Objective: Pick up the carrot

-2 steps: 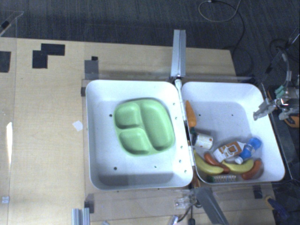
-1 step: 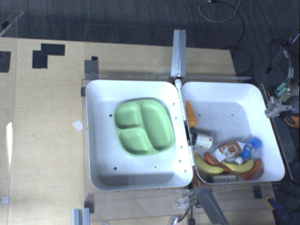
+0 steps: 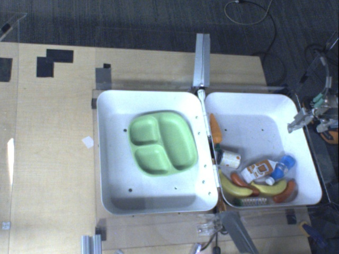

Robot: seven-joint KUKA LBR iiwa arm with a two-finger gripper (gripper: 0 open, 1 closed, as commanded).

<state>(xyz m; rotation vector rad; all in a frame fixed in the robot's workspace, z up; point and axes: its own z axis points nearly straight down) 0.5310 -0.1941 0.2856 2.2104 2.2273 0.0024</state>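
The carrot (image 3: 214, 129) lies against the right bin's (image 3: 249, 100) left wall — the gripper (image 3: 304, 119) sits at three o'clock, finger state unclear.

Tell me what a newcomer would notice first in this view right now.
First the pale green three-compartment plastic tray, sitting alone in the left white bin. Next the cluster of toy food along the right white bin's near edge, with the small orange carrot apart against its left wall. The two-finger gripper is at that bin's right rim.
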